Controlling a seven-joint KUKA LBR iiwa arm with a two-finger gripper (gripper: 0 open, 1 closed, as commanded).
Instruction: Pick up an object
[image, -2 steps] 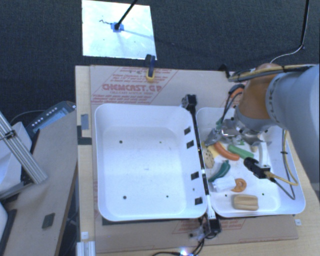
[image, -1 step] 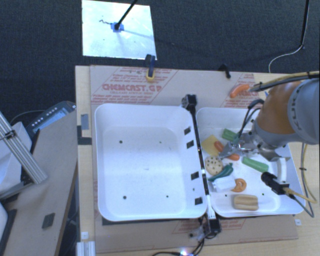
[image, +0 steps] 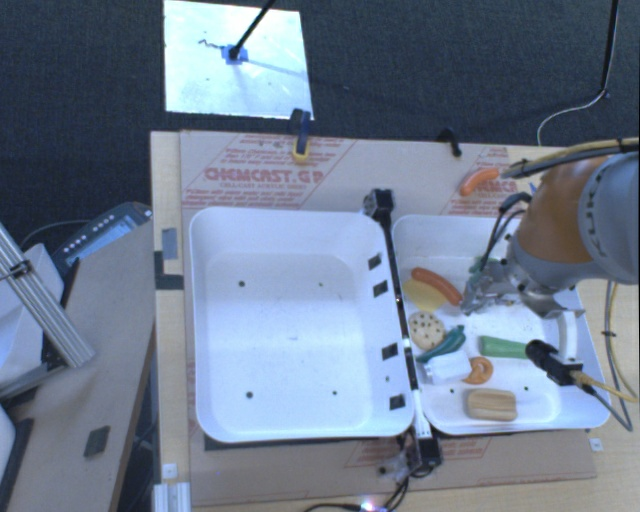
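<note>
Orange toy (image: 479, 181) on the bench board (outside the bins); yellow clamp (image: 300, 152) behind.

Bright, even light falls from above across the bench. The two white bins (image: 290, 330) are nearly washed out, with only soft grey shading along their inner walls. A pale metal sheet (image: 237, 60) at the top glares blue-white against the dark, speckled carpet (image: 80, 90). Shadows are faint and short. The picture is coarse and slightly soft, with small toy items blurred at their edges. Colours look a little faded.
</note>
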